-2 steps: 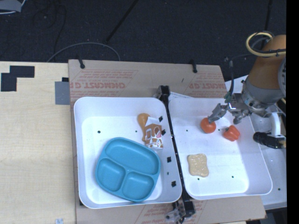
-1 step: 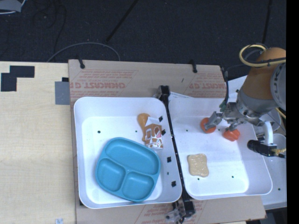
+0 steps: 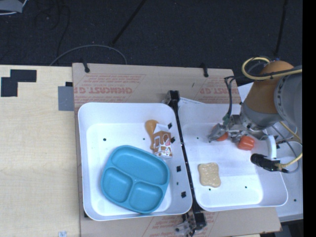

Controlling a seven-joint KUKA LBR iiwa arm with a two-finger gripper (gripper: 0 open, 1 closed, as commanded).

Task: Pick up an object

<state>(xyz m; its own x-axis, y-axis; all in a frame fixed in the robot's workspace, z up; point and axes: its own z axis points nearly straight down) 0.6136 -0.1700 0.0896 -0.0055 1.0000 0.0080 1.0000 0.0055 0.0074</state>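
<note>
The gripper (image 3: 220, 133) was low in the right bin (image 3: 276, 194) beside an orange-red object (image 3: 245, 142), its finger state indiscernible, with a tan bread slice (image 3: 209, 175) lying apart nearer the divider.

This looks like a robotics lab. Two white bins (image 3: 89, 132) sit on a cardboard sheet (image 3: 123, 85) on a bench, and loose cables (image 3: 89, 51) lie on dark carpet behind.
</note>
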